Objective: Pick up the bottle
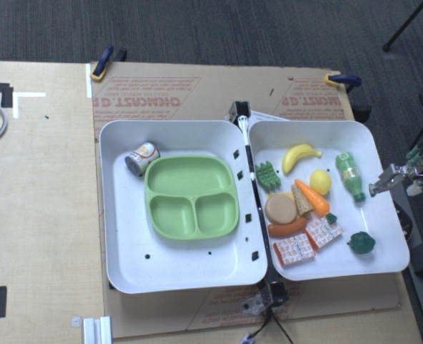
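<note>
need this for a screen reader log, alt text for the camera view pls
A green bottle lies in the right bin near a banana, lemon and carrot, with the gripper just beyond that bin's right rim. The left bin holds a green divided plate and a small can.

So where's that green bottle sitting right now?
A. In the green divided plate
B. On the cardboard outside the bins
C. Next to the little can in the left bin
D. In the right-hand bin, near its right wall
D: the green bottle lies on the floor of the right bin, close to its right wall, past the lemon and banana.
</note>
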{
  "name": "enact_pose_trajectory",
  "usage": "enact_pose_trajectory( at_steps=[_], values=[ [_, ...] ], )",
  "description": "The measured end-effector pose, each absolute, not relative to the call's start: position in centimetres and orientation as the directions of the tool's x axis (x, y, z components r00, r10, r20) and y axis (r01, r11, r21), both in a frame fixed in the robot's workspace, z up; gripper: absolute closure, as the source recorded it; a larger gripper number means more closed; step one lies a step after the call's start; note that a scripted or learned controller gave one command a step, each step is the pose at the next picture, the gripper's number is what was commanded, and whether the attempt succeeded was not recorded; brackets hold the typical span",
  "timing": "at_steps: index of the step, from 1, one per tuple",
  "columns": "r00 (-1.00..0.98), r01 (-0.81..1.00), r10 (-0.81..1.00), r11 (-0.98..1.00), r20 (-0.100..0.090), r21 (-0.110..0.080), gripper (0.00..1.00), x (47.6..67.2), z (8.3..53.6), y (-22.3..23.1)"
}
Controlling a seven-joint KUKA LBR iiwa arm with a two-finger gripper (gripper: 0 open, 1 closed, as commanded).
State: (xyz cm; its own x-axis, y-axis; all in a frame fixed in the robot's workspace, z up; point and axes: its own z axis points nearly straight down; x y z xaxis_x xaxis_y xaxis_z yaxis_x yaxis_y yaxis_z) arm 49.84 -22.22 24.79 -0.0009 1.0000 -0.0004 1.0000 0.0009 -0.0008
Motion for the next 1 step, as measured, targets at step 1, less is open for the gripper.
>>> enact_pose_trajectory(
  at_steps=[1],
  values=[
    [-0.003, 1.000, 1.000, 0.003, -0.002, 0.000, 1.00, 49.89, 25.73, -22.24]
  ],
)
